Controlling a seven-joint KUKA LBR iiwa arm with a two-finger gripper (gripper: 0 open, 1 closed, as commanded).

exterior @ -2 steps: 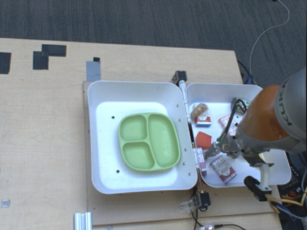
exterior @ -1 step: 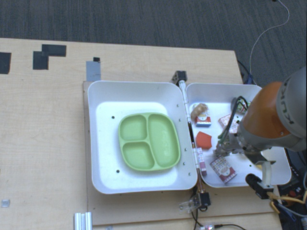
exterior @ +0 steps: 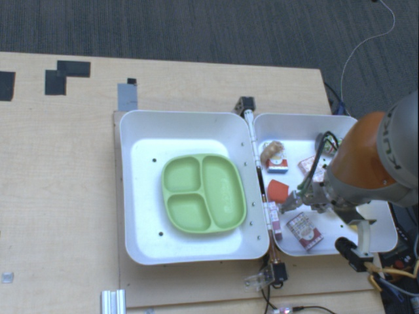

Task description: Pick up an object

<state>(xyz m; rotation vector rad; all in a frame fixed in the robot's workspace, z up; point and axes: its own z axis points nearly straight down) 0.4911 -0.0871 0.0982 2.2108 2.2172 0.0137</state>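
The right bin [exterior: 380, 241] holds several small items. Among them are a red block [exterior: 278, 190], a small red-and-white box [exterior: 277, 166], a brown-and-white lump [exterior: 272, 150], a pink packet [exterior: 307, 165] and a patterned red-and-white packet [exterior: 304, 230]. My gripper [exterior: 294, 204] hangs low over the middle of this bin. It is just right of the red block and just above the patterned packet. The grey arm with its orange band [exterior: 363, 159] covers the bin's right half. I see nothing held in the gripper.
The left bin [exterior: 141, 169] holds a light green divided plate [exterior: 203, 193]. Another patterned packet [exterior: 273, 218] lies along the wall between the bins. Black and grey markers lie on the wooden bench at the far left.
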